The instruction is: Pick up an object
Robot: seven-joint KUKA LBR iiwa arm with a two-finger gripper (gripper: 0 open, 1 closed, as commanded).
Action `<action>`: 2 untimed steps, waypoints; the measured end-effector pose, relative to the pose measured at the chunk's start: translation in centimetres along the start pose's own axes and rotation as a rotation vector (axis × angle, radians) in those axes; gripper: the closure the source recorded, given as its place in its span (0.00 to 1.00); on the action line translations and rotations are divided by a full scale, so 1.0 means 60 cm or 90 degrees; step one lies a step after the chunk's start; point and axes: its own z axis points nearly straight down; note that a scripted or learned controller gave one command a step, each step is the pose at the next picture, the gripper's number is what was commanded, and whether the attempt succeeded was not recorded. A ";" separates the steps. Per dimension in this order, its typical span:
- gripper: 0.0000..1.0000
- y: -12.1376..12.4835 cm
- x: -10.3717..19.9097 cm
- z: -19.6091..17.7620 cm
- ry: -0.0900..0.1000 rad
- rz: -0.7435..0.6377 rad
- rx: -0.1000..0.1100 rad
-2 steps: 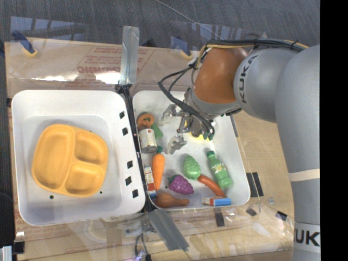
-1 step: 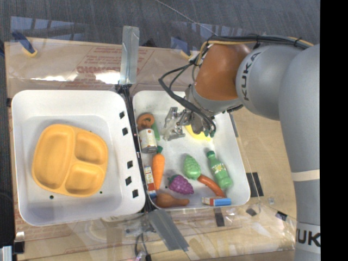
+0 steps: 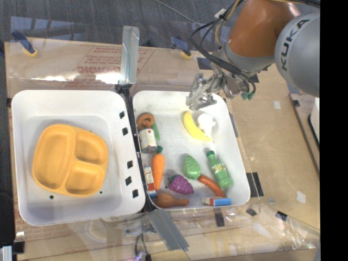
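Gripper (image 3: 202,95) over the far edge of the right bin (image 3: 235,140), fingers a blurred metallic tangle, spread or pressed together impossible to tell; nothing visibly between them. Just below it: banana (image 3: 193,128) touching a small white object (image 3: 207,123) of unclear shape, bare floor left of both. Further below, crowded: green bottle (image 3: 219,169), carrot (image 3: 157,169), grapes (image 3: 181,184), can (image 3: 147,139); far left, yellow divided tray (image 3: 69,159) in the left bin (image 3: 22,145).

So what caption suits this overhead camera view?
Gripper hovering over banana in toy-filled right bin; yellow tray in left.
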 end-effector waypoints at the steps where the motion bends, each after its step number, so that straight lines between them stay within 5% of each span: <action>1: 1.00 -0.077 0.076 -0.057 0.004 -0.252 -0.004; 2: 1.00 0.025 -0.008 0.153 0.011 -0.188 -0.011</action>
